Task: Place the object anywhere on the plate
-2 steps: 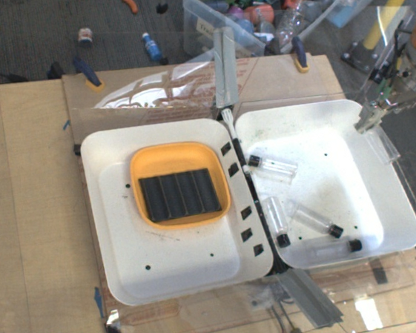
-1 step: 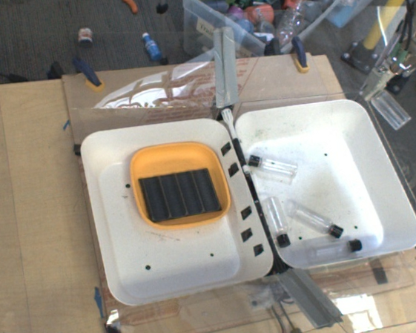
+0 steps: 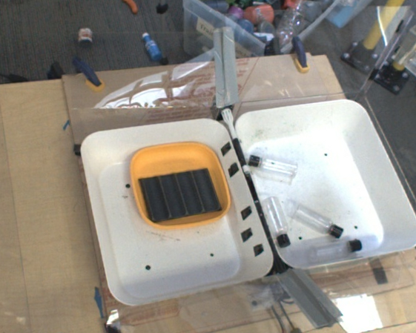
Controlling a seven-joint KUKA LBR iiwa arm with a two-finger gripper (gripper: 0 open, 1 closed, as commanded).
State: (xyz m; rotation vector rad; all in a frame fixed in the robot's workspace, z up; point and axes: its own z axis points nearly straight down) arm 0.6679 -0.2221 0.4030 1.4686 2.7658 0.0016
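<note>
Nothing done: the tubes (image 3: 272,168) lie in the right bin (image 3: 353,130), the left plate (image 3: 177,154) waits; my gripper's state I cannot tell.

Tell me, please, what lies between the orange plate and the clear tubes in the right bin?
In the camera view, the left bin's bare white floor and the bins' shared rim with black clips separate the orange plate from the tubes.

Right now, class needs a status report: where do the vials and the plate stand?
Orange plate in left bin, black ridged insert on it. Four clear vials loose in right bin. Divider between bins.
</note>
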